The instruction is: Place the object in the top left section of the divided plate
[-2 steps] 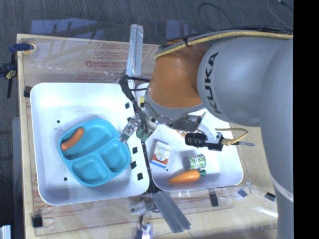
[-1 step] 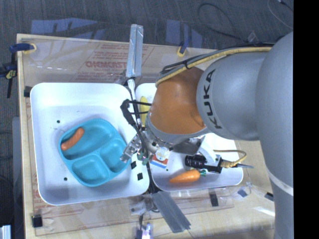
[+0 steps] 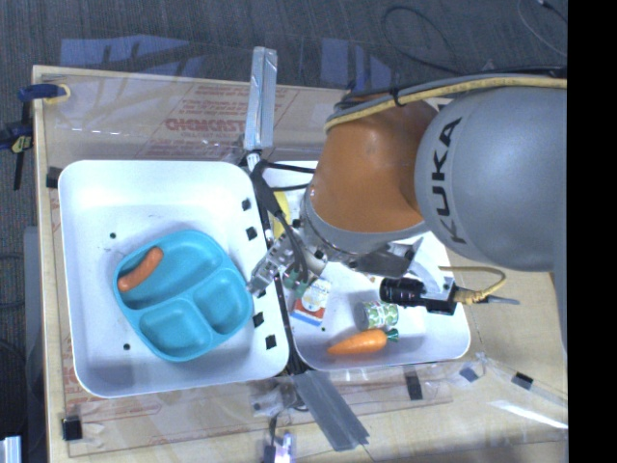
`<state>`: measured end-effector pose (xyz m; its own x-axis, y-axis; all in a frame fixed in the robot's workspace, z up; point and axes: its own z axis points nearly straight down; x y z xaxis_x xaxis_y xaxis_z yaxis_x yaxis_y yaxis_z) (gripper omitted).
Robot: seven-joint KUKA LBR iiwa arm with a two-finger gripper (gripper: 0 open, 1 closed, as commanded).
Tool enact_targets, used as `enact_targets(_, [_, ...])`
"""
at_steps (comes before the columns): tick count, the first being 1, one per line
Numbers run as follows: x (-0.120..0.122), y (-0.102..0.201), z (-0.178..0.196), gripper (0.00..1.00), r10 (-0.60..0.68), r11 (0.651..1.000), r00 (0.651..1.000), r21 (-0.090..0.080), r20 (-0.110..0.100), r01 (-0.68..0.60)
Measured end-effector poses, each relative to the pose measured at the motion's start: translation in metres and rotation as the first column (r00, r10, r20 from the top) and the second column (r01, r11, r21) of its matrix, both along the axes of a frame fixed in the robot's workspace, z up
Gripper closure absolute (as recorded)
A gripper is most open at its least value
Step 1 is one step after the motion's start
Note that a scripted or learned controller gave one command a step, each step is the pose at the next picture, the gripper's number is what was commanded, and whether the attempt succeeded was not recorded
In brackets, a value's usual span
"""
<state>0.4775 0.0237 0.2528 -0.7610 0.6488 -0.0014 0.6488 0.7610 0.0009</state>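
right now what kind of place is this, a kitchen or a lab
Most likely a robotics lab bench, not a kitchen: a grey KUKA arm with an orange band reaches over two shallow white bins, which hold a blue divided plastic plate and a toy-like orange carrot.

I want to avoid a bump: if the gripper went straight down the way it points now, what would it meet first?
Probably the small carton in the right bin, just below the gripper; depth is unclear, so it might meet the bin's left wall instead.

Gripper (image 3: 280, 268) above the bin divider; hot dog (image 3: 141, 267) on blue divided plate (image 3: 207, 331) to its left, carrot (image 3: 362, 342) lower right.
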Motion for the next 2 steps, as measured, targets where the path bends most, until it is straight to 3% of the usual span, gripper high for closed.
enact_targets(1, [-0.001, -0.04, -0.062, 1.0, 0.074, 0.997, 0.997, 0.0, -0.004, -0.074])
enact_targets(2, [0.028, 0.014, -0.038, 1.0, -0.219, 0.976, 0.976, -0.001, -0.003, 0.219])
